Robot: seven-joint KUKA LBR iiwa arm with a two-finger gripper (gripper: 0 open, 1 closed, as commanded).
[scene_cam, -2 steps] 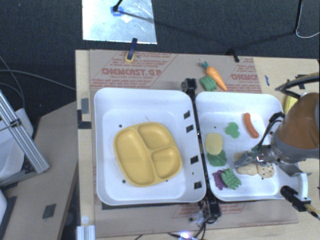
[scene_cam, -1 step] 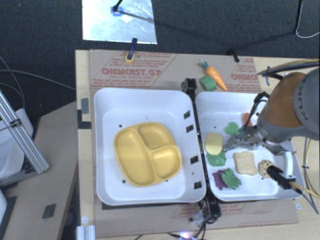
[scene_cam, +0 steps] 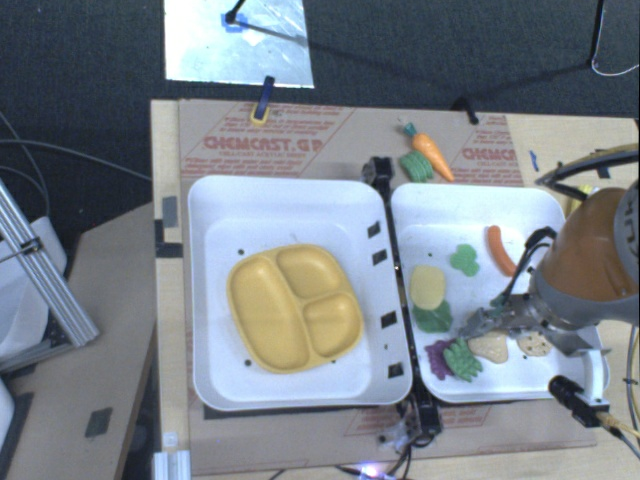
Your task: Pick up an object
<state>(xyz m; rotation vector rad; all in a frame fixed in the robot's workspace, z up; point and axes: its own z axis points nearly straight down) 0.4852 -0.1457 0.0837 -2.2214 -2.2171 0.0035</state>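
Toy food fills the right bin [scene_cam: 560, 203]: a yellow piece [scene_cam: 427, 287], a green floret [scene_cam: 463, 259], an orange sausage-like piece [scene_cam: 500, 249], a tan slice [scene_cam: 489, 348], a speckled cookie [scene_cam: 533, 345], and a purple-and-green bunch [scene_cam: 455, 359] near the bin's front wall. The claw [scene_cam: 487, 318] hangs low just above the tan slice, between the yellow piece and the cookie; whether it is wide or narrow I cannot tell, since the wrist blurs it.

Judging by looks, these are light, hard plastic pieces, smooth and apt to slip. The tan slice lies flat, so its edges offer the better hold.

In the left bin [scene_cam: 200, 268] sits a yellow divided plate [scene_cam: 295, 306]. A toy carrot [scene_cam: 430, 152] lies on the surface behind the bins.
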